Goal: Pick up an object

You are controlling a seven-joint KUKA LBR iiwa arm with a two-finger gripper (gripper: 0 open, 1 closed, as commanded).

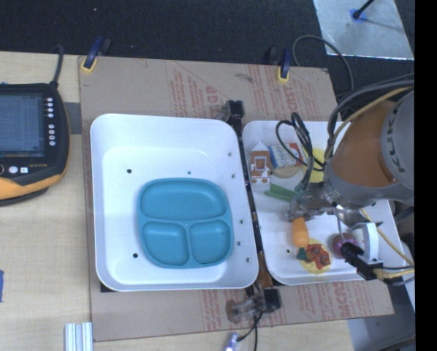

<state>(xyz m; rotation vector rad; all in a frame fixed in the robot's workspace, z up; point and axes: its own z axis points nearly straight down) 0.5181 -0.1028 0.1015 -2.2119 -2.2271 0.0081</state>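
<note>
**Camera view: claw low over a crowded right bin, target still unclaimed**

Camera view, looking down on the desk [50, 269]: we take the blue divided plate [184, 221] in the left bin [109, 145] as our landmark. To its right, across the seam between the bins, lies the right bin [280, 273], and there the grey arm [368, 156] has its claw [306, 209] down among the clutter.

Just below the claw sits a small orange piece [299, 232], the likeliest thing to be picked up; it lies right of the plate, near the bin's front half. We judge it light, stiff and smooth, probably hard plastic, so it may slip. A hold across its narrower sides looks best.

Further from the plate's front edge, beside the orange piece, rests a red and yellow toy [316, 257]. A green object [280, 192] and a small printed carton [260, 164] lie toward the back of that bin.

We cannot tell whether the claw is released or clenched, nor whether it touches anything. The arm's bulk and its cables hide the far side of the right bin. A purple thing [340, 244] near the wrist is too blurred to name.
</note>
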